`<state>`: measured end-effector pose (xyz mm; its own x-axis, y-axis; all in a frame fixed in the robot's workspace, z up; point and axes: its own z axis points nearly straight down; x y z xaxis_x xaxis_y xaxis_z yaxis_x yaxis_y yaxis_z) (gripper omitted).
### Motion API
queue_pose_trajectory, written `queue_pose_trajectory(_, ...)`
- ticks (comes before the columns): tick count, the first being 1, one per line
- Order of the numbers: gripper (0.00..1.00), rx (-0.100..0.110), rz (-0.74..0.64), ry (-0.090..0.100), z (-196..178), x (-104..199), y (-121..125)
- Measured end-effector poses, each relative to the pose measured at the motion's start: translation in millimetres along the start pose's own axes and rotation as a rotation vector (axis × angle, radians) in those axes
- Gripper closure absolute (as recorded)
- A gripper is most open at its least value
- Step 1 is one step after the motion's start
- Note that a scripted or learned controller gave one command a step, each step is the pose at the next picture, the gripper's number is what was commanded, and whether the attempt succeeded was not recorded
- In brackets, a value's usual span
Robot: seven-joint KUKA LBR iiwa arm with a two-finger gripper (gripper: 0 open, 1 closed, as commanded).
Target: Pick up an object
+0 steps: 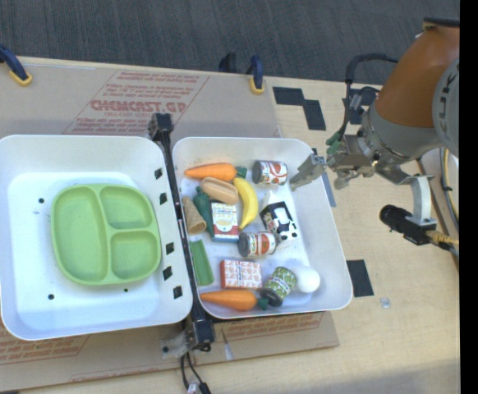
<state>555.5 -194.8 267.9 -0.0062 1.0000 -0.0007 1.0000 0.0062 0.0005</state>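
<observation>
Near edge of the desk (362, 335) is bare cardboard. Right bin (328, 290) holds the clutter; left bin (9, 245) holds a green tray (105, 234). Tool (325, 167) hovers at the right bin's far-right rim, empty; open or shut, cannot tell. Best pick looks like the can (269, 172) nearest it: descend straight, avoid the rim.

The grey KUKA arm with its broad orange band (415, 76) entered from the upper right of the frame and bent down and leftward toward the middle right. Below the band, its grey metal wrist (387, 138) carried dark cabling and fittings. The two-finger grey metal gripper (311, 171) reached out to the left from the wrist, tilted slightly downward, with nothing visible between its tips.
</observation>
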Motion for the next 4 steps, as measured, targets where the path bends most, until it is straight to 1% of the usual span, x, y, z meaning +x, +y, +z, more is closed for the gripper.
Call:
queue_pose_trajectory(1, 0.0, -0.015, 0.0, 0.0, 154.5, -14.5, -38.4)
queue_pose_trajectory(2, 1.0, -0.023, -0.005, -0.002, 140.1, -15.3, -35.0)
queue_pose_trajectory(3, 1.0, -0.002, 0.0, -0.001, 23.0, -16.5, -21.9)
queue_pose_trajectory(4, 0.0, -0.001, 0.0, 0.0, 23.6, -16.3, -22.2)
